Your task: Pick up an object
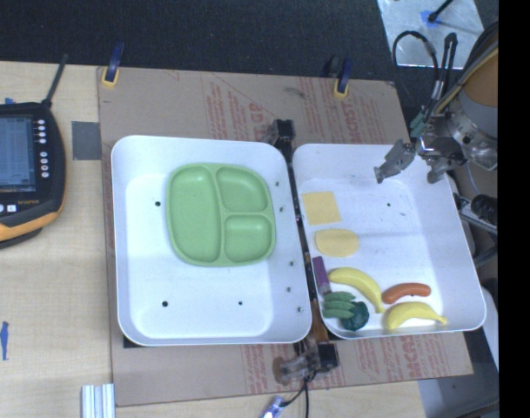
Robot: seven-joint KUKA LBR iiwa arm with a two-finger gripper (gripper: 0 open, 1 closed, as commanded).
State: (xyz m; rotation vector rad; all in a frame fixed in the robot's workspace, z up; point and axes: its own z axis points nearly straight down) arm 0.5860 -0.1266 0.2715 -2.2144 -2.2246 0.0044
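Clearly the gripper (412, 161) hovers spread open and empty at the right bin's (439, 233) far edge, while the nearest food, a yellow square (321, 206), lies flat toward the bin's divider side, nearer the camera.

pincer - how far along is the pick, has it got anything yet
Nothing looks picked. The pincer hangs open over the far right corner of the right bin with nothing between its fingers. The cheese slice, potato chip, two bananas, sausage and broccoli all lie in that bin. Descent, grasp and lift remain.
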